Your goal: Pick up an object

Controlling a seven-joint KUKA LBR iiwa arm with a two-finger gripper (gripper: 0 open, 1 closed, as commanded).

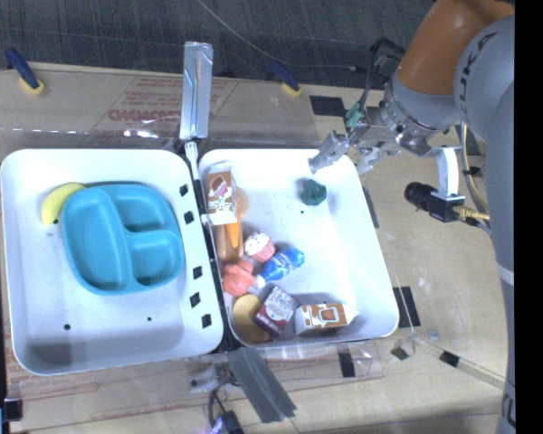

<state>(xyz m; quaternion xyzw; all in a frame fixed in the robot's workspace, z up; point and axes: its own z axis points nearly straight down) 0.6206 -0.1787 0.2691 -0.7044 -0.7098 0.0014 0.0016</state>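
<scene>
Camera view. Your end effector (330, 156) hangs over the far right corner of the right bin (373, 269), above the rim. You can't tell from this slant how far open it is; nothing shows in its grip.

Nearest candidate to pick: one small dark-teal lump (313, 191), alone on bare bin floor just below the end effector. It sits apart from the clutter, so it looks like the easiest reach.

The rest crowd the right bin's left wall and near edge, heaped and touching, probably dumped in loose:
- one brown-and-white packet (220, 194)
- one orange carrot-like piece (227, 240)
- one cupcake-like toy (256, 244)
- one blue item (285, 260)
- one pink-red item (239, 278)
- two small cartons (277, 309), (322, 316)
- one tan round piece (244, 312)

Left bin (18, 269): one blue divided tray (122, 235), and one banana (58, 199) partly tucked behind its far left edge.

Two bins on the table (452, 297).
</scene>
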